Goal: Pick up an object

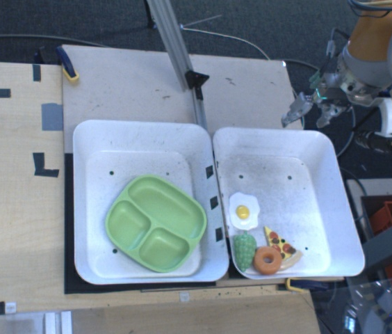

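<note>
A pale wooden bench [15,207] is carrying two shallow white bins. Nearest the camera, in the right-hand bin [321,186], an orange toy doughnut [267,259], a pizza slice [281,245], a green ridged piece [244,248] and a fried egg [243,211] are clustering at the front-left corner. The two-finger gripper [312,110] is hovering beyond the far rim, fingers spread apart and holding nothing; the toys are lying toward the camera from it, well apart.

The gripper [309,110] hangs beyond the right bin's [321,186] far rim. Fried egg [243,211], donut [267,259] and pizza slice [281,245] lie well nearer and leftward; the plate [156,223] sits further left.
</note>
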Controlling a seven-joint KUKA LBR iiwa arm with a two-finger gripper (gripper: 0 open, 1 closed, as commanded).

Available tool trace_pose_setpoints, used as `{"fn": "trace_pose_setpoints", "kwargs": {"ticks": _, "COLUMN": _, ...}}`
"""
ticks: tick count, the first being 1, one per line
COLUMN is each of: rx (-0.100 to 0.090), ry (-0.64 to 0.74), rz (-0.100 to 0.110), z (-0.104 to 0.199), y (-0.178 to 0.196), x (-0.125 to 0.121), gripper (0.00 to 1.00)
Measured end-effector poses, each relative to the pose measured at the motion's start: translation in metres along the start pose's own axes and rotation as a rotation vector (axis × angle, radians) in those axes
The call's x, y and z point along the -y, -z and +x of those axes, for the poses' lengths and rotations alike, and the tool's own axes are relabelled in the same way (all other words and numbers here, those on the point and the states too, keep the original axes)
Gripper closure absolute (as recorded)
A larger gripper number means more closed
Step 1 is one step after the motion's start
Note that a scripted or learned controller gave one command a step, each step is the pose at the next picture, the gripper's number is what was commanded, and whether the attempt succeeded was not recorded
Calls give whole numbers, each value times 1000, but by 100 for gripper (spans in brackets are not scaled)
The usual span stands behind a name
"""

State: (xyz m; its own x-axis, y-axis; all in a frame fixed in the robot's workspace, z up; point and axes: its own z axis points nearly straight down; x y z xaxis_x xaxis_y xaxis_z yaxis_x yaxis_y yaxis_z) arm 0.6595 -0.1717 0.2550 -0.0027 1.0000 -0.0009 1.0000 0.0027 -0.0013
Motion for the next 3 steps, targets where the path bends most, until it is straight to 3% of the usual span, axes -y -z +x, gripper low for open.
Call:
{"fn": "trace_pose_setpoints", "kwargs": {"ticks": 1, "rx": 1, "ry": 0, "rz": 0, "z": 0, "y": 0, "x": 0, "gripper": 0}}
{"fn": "trace_pose_setpoints", "kwargs": {"ticks": 3, "rx": 0, "ry": -1, "rz": 5, "z": -3, "y": -99, "x": 10, "gripper": 0}}
